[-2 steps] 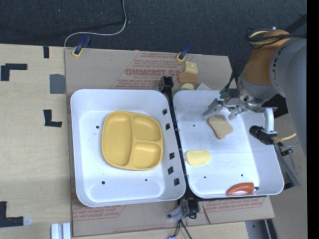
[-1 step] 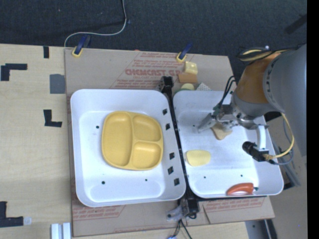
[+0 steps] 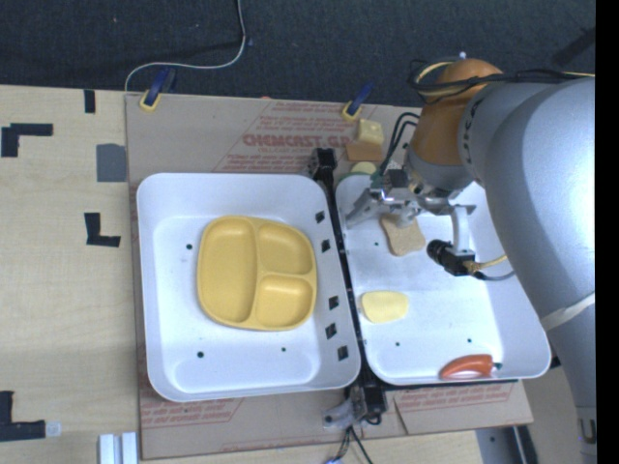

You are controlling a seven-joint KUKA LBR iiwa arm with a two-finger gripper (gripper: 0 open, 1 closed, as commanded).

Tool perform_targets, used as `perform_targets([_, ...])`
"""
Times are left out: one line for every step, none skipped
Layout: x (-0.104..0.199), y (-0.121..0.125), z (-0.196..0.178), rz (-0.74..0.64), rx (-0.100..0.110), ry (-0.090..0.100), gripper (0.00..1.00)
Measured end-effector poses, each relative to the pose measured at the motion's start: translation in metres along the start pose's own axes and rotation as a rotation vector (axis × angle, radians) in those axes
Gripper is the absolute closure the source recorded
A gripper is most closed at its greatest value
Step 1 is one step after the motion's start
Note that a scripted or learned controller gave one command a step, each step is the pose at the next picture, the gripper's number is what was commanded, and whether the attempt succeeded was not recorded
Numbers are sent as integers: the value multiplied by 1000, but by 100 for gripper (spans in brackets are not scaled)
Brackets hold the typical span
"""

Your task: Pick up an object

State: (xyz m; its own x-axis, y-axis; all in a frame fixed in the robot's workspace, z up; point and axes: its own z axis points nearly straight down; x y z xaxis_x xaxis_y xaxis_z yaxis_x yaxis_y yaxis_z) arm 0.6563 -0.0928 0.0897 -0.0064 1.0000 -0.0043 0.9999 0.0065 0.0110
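My gripper (image 3: 399,204) hangs over the far part of the right bin (image 3: 503,329), below the orange wrist band. Directly under it lies a flat tan piece (image 3: 403,237), partly covered by the gripper's metal parts; whether they touch it is unclear. Nearer the front, a pale yellow oval (image 3: 385,305) lies on the bin floor. An orange-red object (image 3: 467,365) rests against the front rim.
The left bin (image 3: 164,288) holds a yellow divided plate (image 3: 256,271). Behind the right bin, on the cardboard, sit a tan block (image 3: 366,141) and a small pale round item (image 3: 363,169). The grey arm covers the right bin's right side.
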Motion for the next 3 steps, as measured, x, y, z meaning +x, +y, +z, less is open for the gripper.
perform_targets([-36, 13, 0, 5, 4, 5, 0])
perform_targets([-37, -3, -1, 3, -6, -1, 0])
perform_targets([-42, -22, -1, 3, -7, -1, 0])
